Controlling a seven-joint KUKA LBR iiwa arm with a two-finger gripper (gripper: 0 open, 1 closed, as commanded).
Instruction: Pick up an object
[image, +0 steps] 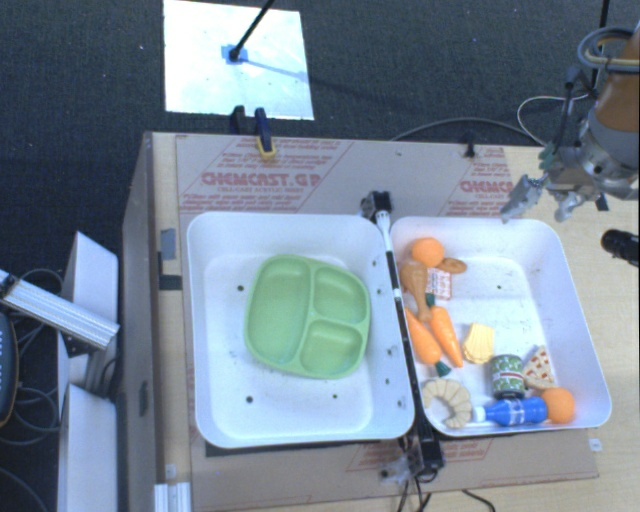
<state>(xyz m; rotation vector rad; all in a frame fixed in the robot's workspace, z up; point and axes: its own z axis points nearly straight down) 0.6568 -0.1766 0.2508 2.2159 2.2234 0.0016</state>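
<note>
Objects for picking are heaped in the right bin (572, 290): carrots (437, 335) along its left wall, an orange (427, 250) near the far left corner, a croissant (448, 398) and blue bottle (512, 411) at the near edge. A green divided plate (308, 316) is seen in the left bin (215, 290). The gripper (545, 198) is held above the right bin's far edge, fingers apart, nothing between them. An approach is judged in hand; a descent onto one item is called for.

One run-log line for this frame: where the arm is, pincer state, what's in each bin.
arm: above right bin's far right corner | pincer: open, holding nothing | left bin: green divided plate | right bin: toy food, untouched
</note>
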